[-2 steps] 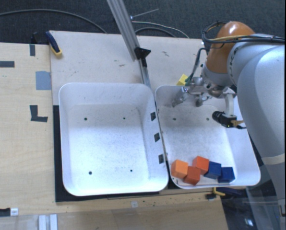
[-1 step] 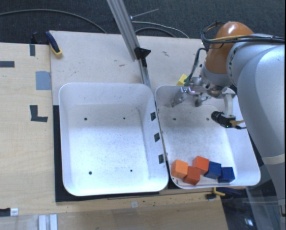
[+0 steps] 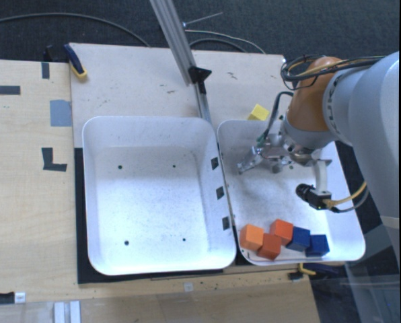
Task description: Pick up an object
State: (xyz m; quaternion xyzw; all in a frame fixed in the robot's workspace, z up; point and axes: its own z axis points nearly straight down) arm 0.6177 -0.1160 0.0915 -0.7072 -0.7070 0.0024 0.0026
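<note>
Since the small orange and blue blocks (image 3: pixel 281 237) huddle at the right white bin's (image 3: pixel 345 247) near edge while the gripper (image 3: pixel 271 155) hangs farther back, jaws' state unreadable, single out an outer block.

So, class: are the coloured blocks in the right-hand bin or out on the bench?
In. The orange blocks and blue blocks lie clustered at the near end of the right bin, inside its rim.

We see the bench (image 3: pixel 25 200) carrying two white bins (image 3: pixel 153 130) at centre, a yellow block (image 3: pixel 258 112) just above the right one.
</note>
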